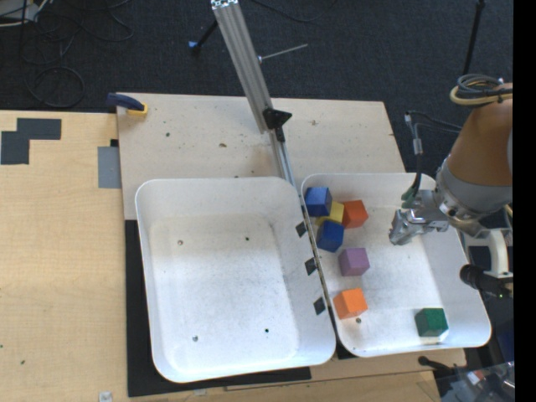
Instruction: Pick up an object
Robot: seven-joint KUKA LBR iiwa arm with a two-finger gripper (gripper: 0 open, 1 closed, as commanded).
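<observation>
Several small blocks lie in the right bin (394, 342). A blue block (316, 199), a yellow one (337, 212), an orange-red one (355, 213) and a second blue one (330, 236) cluster near its left wall. A purple block (354, 261) and an orange block (350, 302) lie below them. A green block (431, 322) sits near the front right corner. My gripper (403, 229) hangs over the right side of this bin, right of the cluster, with nothing seen between its fingers.
The left bin (167, 224) sits beside the right one, with black clips (310, 265) along the shared wall. A slanted aluminium post (248, 61) rises behind the bins. A blue and yellow clamp (127, 103) lies at the bench's back left.
</observation>
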